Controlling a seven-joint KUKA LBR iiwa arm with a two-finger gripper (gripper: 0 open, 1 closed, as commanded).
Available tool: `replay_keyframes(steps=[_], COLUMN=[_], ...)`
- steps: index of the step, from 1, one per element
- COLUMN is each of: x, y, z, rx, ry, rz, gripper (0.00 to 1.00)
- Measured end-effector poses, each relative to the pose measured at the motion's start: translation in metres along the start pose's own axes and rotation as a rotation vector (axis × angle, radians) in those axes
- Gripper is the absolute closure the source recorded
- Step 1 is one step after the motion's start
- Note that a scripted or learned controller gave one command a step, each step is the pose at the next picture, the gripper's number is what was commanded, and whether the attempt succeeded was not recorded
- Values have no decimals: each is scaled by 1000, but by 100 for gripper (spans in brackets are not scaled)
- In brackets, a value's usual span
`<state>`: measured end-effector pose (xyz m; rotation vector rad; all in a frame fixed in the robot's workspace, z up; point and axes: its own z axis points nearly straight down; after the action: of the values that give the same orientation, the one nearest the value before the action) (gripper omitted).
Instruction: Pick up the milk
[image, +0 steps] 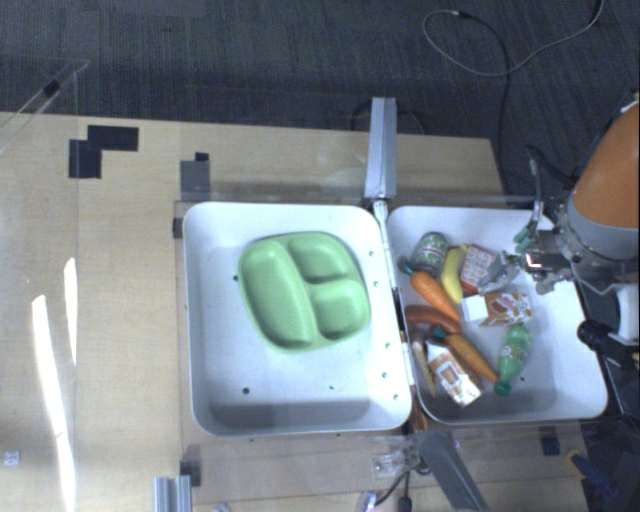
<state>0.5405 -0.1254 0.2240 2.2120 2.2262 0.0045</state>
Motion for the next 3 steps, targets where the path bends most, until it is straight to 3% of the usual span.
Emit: replay_keyframes(steps=[1, 2, 3], x=[-74, -76, -39], y=[21, 28, 18], z=[116, 95, 13], rx=[-27, -49, -4], ry=[-6, -14, -2], rz=[-90, -90, 11], gripper=[0, 100, 100])
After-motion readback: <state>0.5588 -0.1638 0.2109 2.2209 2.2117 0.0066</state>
